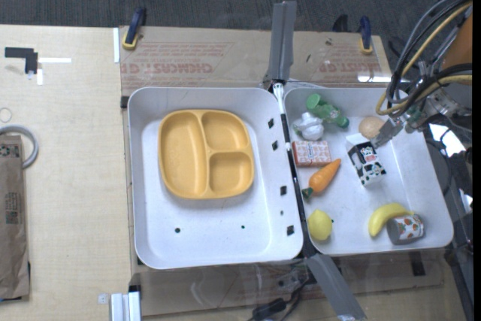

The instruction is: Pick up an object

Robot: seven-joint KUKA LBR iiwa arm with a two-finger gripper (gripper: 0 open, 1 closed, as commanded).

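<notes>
While the gripper [385, 133] hovers beside the milk carton [367, 164] | step: approach | jaws: can't tell | next: descend squarely over carton

- A shallow white left bin [146, 162] holds a yellow three-compartment plastic plate [206, 154] near its centre.
- The shallow white right bin [428, 162] holds small toys: an orange carrot [325, 176], a yellow lemon [320, 225] at 7 o'clock, and a yellow banana [385, 218] at 5 o'clock.
- A black-and-white milk carton [367, 164] sits centrally.
- The grey gripper [387, 130] hangs at 1 o'clock of the carton, beside a tan egg-shaped toy [370, 126].
</notes>
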